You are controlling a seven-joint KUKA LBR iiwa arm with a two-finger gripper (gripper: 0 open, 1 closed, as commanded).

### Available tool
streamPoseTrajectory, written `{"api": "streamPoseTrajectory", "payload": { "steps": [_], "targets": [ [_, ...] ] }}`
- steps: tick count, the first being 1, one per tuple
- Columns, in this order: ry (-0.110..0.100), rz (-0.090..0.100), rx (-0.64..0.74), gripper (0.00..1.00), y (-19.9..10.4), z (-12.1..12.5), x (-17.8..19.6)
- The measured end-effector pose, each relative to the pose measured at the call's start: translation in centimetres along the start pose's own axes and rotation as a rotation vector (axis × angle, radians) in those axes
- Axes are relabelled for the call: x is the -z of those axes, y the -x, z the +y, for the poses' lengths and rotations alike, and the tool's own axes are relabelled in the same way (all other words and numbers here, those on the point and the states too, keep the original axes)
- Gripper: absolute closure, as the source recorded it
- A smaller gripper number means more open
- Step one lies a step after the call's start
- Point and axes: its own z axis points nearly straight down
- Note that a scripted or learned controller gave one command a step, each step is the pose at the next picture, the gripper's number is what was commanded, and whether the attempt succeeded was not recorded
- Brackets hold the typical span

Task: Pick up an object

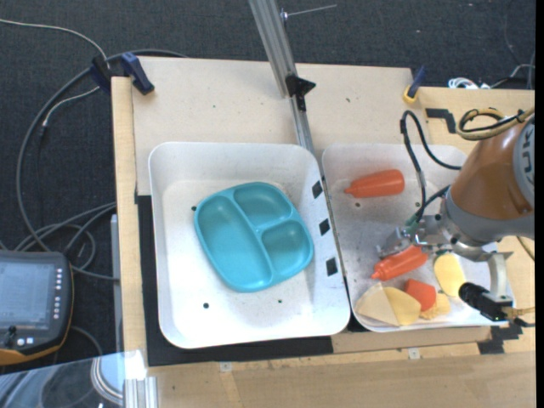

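Spanning most of the view, the bench (255, 92) is a pale board w/ two shallow white bins side by side. Left bin (170, 228) carries a teal divided plate (252, 235), three compartments, lying a bit skewed near the bin's middle. Right bin (357, 253) carries the small stuff.

The arm (497, 185) comes in from the view's right, orange band showing, grey wrist below it, bent down over the right bin's middle-right part. The gripper (410, 238) sits low at the end of the wrist, just above the near end of an orange bottle-shaped thing; its metal tips are too small and cluttered to read, so cannot tell if spread or closed, nor if it grips anything.

Objects in the right bin, big to small:
- Upper orange bottle (375, 184), lying on its side near the bin's far edge, well apart from the gripper.
- Lower orange bottle (399, 263), lying at a slant, its upper end right by the gripper.
- Tan wedge (384, 304) at the near edge, touching a red piece (420, 293).
- Yellow piece (448, 270) just beside the red one, close under the wrist.

A metal pole (270, 24) slants down to the gap between the bins. A grey screen unit (30, 300) sits off the bench at the view's left, w/ cables on the dark floor.
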Motion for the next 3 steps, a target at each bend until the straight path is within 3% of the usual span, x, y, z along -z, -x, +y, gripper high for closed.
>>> {"api": "streamPoseTrajectory", "payload": {
  "steps": [1,3],
  "targets": [
    [-0.025,0.004,0.001,1.0,-0.1,-0.8,0.3],
    [-0.019,0.001,0.003,1.0,-0.6,0.2,11.5]
  ]
}}
